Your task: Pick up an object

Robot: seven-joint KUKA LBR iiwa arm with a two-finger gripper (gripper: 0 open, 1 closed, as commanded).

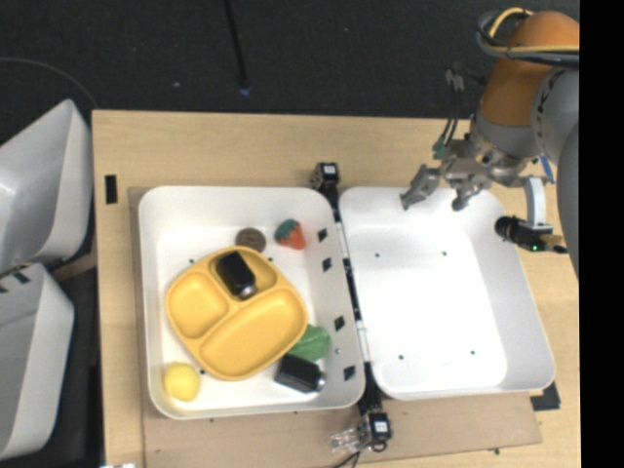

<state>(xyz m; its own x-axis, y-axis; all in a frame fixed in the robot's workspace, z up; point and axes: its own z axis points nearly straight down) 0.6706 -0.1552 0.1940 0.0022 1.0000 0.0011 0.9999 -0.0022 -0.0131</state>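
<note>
My gripper (pixel 438 194) hangs over the far edge of the right bin (pixel 444 359), fingers spread open with nothing between them. All the objects lie in the left bin (pixel 156 261). A yellow divided plate (pixel 244 330) holds a black block (pixel 236 272) in its upper compartment. Beyond the plate sit a brown round piece (pixel 251 238) and a red strawberry-like toy (pixel 288 232). A yellow ball (pixel 181 381) rests at the near left corner. A green piece (pixel 314 340) and a second black block (pixel 298 373) lie at the plate's near right.
A black clip (pixel 326 175) stands at the far end of the seam between the bins. White rounded objects (pixel 39 183) sit off the bench at the left. A cable connector (pixel 356 439) lies at the bench's front edge.
</note>
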